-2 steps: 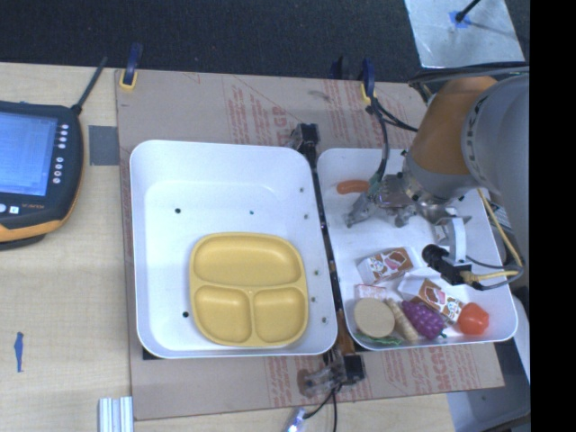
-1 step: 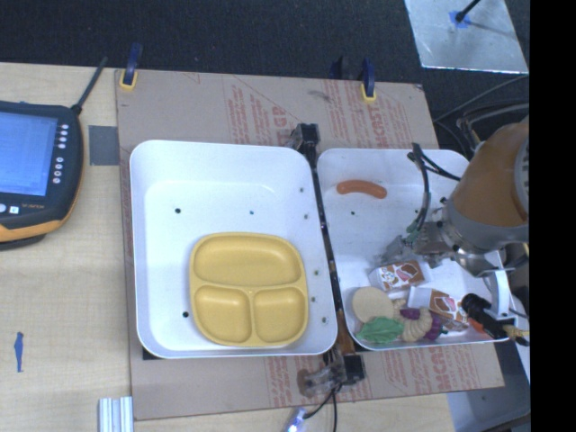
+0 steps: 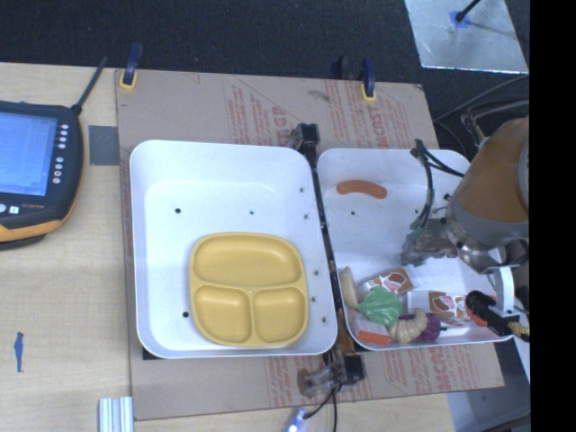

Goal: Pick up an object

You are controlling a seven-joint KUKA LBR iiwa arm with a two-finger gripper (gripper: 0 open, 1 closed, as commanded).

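While the arm (image 3: 490,183) reaches in over the right bin (image 3: 396,162), the end effector (image 3: 423,241) hangs low inside it; whether it is open or closed, cannot tell. Sausage (image 3: 362,188) lies up and to its left, well apart; a heap of toy food (image 3: 396,309) sits just below it. Yellow divided plate (image 3: 249,289) rests in the left bin (image 3: 162,196), far left.

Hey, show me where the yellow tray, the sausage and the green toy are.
Yellow tray (image 3: 249,288), camera view, in the left bin: point on its middle, where the dividers meet.
Sausage (image 3: 362,188), camera view, far end of the right bin: point on its middle.
Green toy (image 3: 382,306), camera view, near pile: point on its top.
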